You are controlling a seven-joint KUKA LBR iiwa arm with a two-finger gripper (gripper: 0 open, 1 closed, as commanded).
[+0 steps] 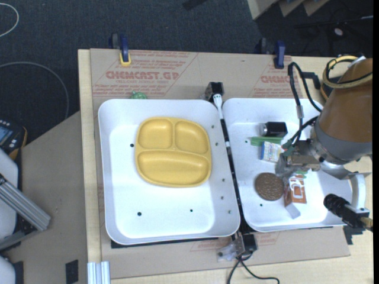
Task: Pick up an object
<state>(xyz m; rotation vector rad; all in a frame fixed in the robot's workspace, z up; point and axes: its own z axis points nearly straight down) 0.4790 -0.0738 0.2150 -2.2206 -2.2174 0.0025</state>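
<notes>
Seen from above: 2 shallow white plastic bins side by side on a brown board. In the left bin (118, 206), a yellow plastic tray with 3 compartments (173, 151), lying flat, well clear of everything else. In the right bin (251, 218), a small clutter: a round brown disc (269, 187), a small black box (275, 128), a green stick-like item (260, 141), a blue-and-white printed packet (270, 152), an orange-and-white packet (296, 192). Grey arm with orange band (346, 108) reaching in from the right, covering the bin's right side. Gripper (294, 160) low over the clutter, just above the orange-and-white packet and beside the disc. Fingers too blurred and hidden by the wrist: cannot tell whether apart or together. Nothing visibly clamped. Packets' print unreadable.
</notes>
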